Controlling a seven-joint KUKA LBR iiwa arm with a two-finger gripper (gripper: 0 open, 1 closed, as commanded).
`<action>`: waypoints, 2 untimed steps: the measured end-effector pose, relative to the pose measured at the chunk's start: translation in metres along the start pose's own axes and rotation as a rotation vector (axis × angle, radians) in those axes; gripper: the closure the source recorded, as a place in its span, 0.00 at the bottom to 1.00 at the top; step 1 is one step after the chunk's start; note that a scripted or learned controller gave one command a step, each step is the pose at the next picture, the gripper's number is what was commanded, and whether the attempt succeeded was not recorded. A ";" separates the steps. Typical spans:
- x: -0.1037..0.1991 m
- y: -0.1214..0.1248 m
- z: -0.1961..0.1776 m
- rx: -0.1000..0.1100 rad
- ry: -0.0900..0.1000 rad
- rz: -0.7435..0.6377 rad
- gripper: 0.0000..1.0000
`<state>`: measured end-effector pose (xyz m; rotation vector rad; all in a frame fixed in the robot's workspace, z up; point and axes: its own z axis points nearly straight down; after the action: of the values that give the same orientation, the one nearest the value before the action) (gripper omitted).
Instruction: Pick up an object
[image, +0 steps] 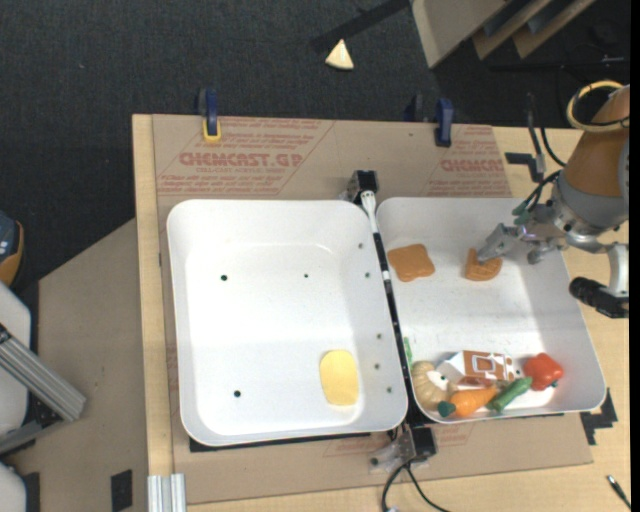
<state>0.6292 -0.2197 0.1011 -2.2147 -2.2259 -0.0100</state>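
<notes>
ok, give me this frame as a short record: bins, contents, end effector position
left bin: holds a yellow oval piece near its front right corner
right bin: holds a tan toast-like piece, a small brown piece, and a pile of toy food along the front edge
pile contents: orange carrot, green piece, red piece, others hard to tell
end effector: low over the right bin's back area, just above the small brown piece
grasp: cannot tell; nothing visibly lifted
</notes>
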 end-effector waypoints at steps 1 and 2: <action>0.044 0.005 -0.128 -0.011 -0.008 -0.001 0.00; -0.007 0.034 -0.098 0.000 -0.010 0.007 0.00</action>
<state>0.6628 -0.2268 0.1991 -2.2279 -2.2227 0.0010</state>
